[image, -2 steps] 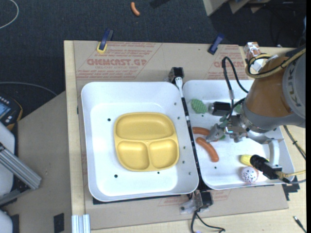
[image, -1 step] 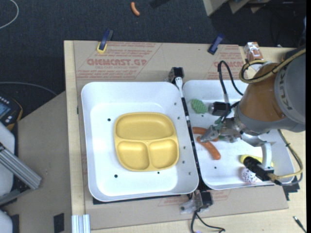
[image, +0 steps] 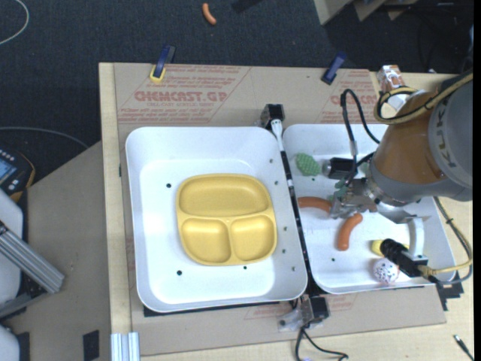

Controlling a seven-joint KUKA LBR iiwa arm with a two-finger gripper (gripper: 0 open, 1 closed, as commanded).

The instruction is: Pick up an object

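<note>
Above the bench: my gripper [image: 348, 199] hangs low over the right bin [image: 331, 277], near that bin's middle, my grey arm and its orange band reaching in from the right side of the view. From this slant it is impossible to tell whether the gripper is open or closed, and nothing can be seen held in it.

Two orange sausages lie on the bin floor close by me. The left sausage [image: 313, 204] lies nearly level just to the left of the gripper. The lower sausage [image: 346, 232] lies tilted just below it. Whether I touch either one cannot be told.

A green lump [image: 306, 163] sits toward the bin's upper left, apart from the sausages. A white dotted ball [image: 386, 272] rests near the lower right corner.

In the left bin [image: 150, 277], a yellow divided tray [image: 225, 218] lies flat at the centre, with one long compartment above two smaller ones. Two blue clamps [image: 161, 61] grip the far edge of the board beneath both bins.
</note>
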